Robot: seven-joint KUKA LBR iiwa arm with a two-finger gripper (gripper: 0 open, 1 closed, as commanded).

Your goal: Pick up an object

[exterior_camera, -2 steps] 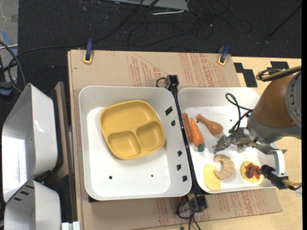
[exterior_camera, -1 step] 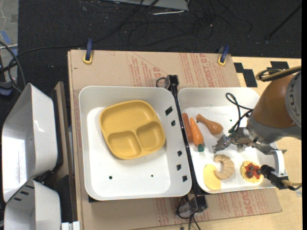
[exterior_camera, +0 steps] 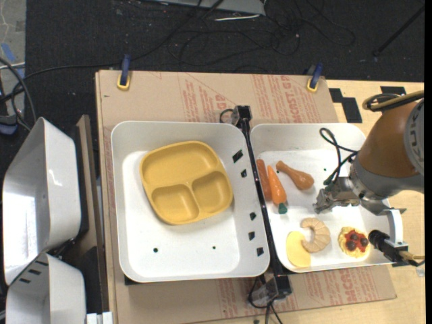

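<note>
Croissant (exterior_camera: 316, 234) near front edge of right bin (exterior_camera: 297, 137), just beside gripper (exterior_camera: 331, 199); claw state unclear, nothing visibly held. Best approach: centre over croissant, descend straight, avoid tart (exterior_camera: 354, 241) and carrot (exterior_camera: 275, 186).

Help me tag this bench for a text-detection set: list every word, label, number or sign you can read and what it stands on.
Cardboard sheet under the bins: red printed lettering along its far strip, running at angles, too blurred to read.
Same sheet, near edge: more red lettering, also too blurred to read.
Left bin, right bin, yellow plate: no text that can be made out.
</note>
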